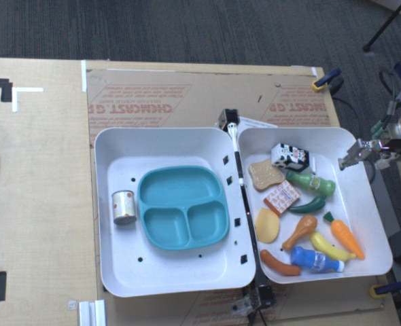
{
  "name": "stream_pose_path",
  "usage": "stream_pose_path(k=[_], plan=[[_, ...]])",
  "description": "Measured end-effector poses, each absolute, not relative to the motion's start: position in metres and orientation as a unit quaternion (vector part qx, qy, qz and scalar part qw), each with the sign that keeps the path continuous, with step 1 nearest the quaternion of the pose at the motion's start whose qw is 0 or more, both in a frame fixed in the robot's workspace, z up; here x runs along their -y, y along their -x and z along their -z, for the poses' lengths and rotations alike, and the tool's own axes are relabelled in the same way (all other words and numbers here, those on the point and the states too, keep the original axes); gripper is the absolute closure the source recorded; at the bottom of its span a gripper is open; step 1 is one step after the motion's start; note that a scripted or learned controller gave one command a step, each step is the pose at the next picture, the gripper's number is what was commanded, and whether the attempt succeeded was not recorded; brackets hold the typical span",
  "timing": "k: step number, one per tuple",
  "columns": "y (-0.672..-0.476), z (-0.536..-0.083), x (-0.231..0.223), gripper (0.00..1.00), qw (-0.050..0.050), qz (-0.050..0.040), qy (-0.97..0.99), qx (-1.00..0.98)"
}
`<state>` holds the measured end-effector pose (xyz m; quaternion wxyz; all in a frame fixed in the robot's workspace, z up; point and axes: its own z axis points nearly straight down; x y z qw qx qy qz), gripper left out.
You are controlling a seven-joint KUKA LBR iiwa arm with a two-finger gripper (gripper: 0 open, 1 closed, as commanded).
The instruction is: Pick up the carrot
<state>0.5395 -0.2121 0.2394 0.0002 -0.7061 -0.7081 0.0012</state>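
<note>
Carrot (344, 236) in the right bin (369, 202), orange with a green stub at its upper end, lying slantwise near the bin's right wall, well below the claw (350, 156) in this view and a touch to its left. The claw is up at the bin's upper right rim, hanging over the edge with nothing between its prongs; they look spread apart, though it's small and dim out there, so that's a fair guess from the forked outline. The wrist runs off to the right behind it.

Crowded bin. Just beside the carrot, on the side away from the wall, a banana (329, 247) lies touching or nearly touching it, and below that a blue bottle (314, 261). A drumstick (301, 230) sits further left, a sausage (279, 264) at the bottom left corner, a lemon (268, 225) above it. Closer to the claw, left of it: a green bottle (310, 183), a green pepper (308, 204) under that, a cracker (281, 197), toast (265, 174), and a black-and-white cow-print carton (290, 156) almost level with the claw.

Far left of the claw, the other bin (112, 250) holds a teal tray (183, 206) with three compartments and a small can (124, 206) beside it. Both bins sit on cardboard (160, 100) on the bench (34, 182).
</note>
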Motion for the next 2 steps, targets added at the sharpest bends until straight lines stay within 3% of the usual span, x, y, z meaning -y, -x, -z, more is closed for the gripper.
stream_pose_path(k=[1,2], plan=[[-0.500,-0.126,0.220,0.00,0.000,-0.0001,0.593,0.805],[-0.478,-0.091,0.121,0.00,0.001,-0.0001,0.578,0.816]])
